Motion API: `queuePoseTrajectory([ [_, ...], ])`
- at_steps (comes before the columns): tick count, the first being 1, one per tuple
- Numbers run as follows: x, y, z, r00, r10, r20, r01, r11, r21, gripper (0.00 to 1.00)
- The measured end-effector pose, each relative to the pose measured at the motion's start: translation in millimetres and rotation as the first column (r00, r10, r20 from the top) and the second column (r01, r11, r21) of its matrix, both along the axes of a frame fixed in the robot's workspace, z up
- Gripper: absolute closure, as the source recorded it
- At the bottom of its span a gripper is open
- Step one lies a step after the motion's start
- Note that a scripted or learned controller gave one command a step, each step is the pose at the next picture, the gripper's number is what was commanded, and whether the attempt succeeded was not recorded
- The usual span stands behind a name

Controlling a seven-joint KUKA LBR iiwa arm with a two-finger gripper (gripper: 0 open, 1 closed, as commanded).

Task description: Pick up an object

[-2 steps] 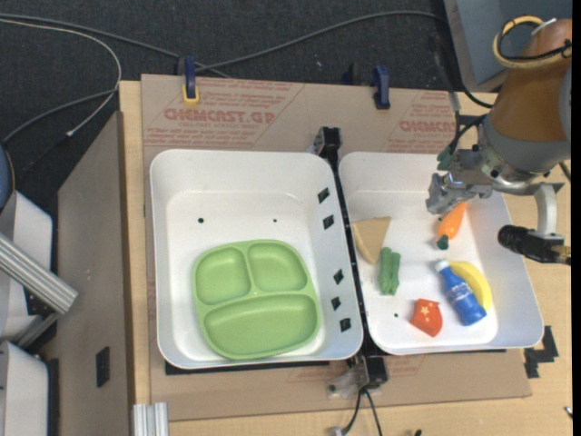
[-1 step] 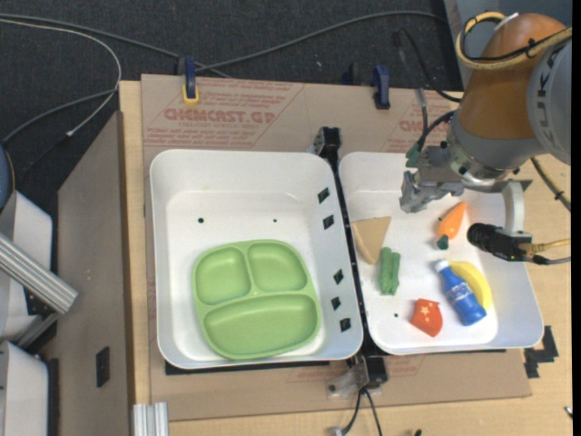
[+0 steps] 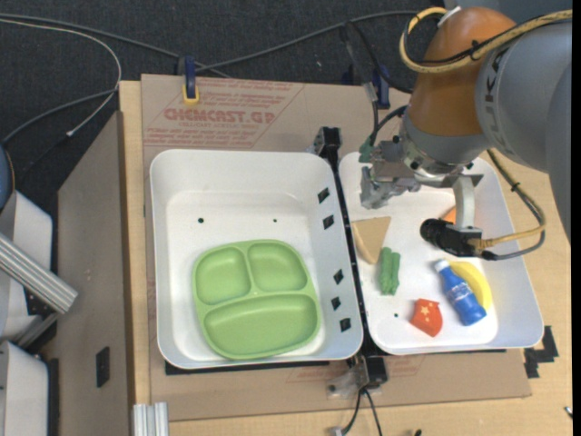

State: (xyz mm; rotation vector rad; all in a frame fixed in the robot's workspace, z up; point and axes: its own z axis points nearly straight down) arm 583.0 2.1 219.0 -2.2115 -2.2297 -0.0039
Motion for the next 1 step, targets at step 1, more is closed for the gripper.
queuePoseTrajectory([
  [1,12.1,55.0,-7.5,1.0,-0.001,0.0,0.001,1.0,0.0,1.0],
])
